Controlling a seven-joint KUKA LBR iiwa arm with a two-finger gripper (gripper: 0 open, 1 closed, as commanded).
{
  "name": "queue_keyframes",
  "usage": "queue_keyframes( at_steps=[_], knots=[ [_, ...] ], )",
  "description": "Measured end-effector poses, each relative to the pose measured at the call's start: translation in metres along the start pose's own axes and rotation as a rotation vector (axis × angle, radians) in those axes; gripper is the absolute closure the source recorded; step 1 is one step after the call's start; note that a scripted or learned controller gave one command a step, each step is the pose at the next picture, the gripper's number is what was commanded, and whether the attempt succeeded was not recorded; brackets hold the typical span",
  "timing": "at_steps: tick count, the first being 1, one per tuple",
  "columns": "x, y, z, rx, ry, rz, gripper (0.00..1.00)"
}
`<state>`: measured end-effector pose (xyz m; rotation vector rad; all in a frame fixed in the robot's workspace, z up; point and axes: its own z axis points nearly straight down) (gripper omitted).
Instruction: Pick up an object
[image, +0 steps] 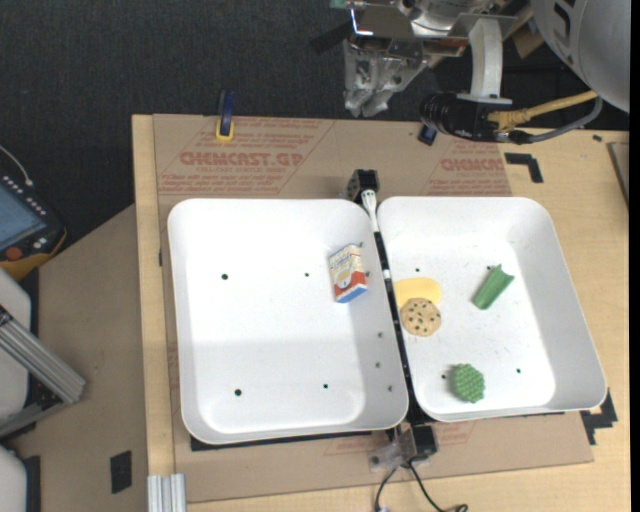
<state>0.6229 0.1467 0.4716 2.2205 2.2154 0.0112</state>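
Objects for picking are spread over two shallow white bins on the desk. A small carton (348, 273), white with red and blue print, is seen in the left bin (200, 330), lying tilted close to that bin's right wall and in its upper half. In the right bin (560, 300), a yellow disc (418, 291) is placed near the left wall, and a round brown cookie (421, 318) is set just below it, overlapping its lower edge. A green elongated piece (492, 287) is laid at a slant toward the middle of the right bin, well apart from the cookie. A green knobbly lump (466, 382) is found near the front wall of the same bin. The two bins are seated side by side on a brown cardboard sheet (260, 150) bearing red lettering, with a black divider (385, 290) running between them. The claw (372, 92) is held high beyond the far edge of the bins, above the dark floor, well apart from every object; its fingers are blurred, so whether they are spread or pressed together cannot be told, and nothing is seen between them.
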Motion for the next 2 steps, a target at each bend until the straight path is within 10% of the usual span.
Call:
queue_keyframes(
  at_steps=[1, 2],
  knots=[
    [0.032, 0.043, 0.098, 0.019, -0.003, -0.005, 1.0],
    [-0.001, 0.019, 0.166, 0.019, -0.004, 0.001, 1.0]
  ],
)
